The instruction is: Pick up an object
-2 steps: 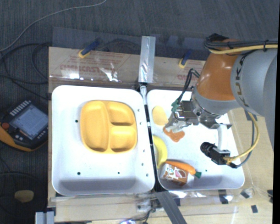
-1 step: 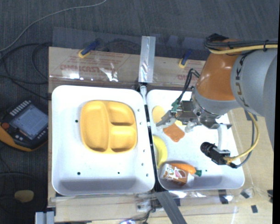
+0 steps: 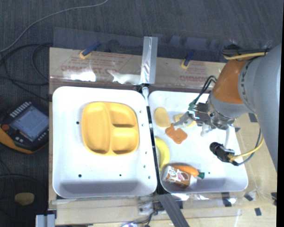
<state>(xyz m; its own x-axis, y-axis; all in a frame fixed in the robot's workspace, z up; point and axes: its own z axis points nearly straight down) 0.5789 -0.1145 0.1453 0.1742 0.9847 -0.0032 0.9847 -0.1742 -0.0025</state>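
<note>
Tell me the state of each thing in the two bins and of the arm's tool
Yellow divided tray: upright, lying flat in the left bin.
Pale yellow piece: lying in the right bin, near the divider.
Orange piece: lying flat, just left of the tool.
Banana: lying along the right bin's left wall.
Bottle: on its side near the front wall.
Tool: low over the right bin, grip unclear.

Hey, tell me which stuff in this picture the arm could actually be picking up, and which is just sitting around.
Belongs to the job:
claw, over the right bin
orange piece
pale yellow piece
banana
carrot
ketchup bottle

Just lying about:
yellow divided tray in the left bin
handheld controller on the floor
cables
</note>
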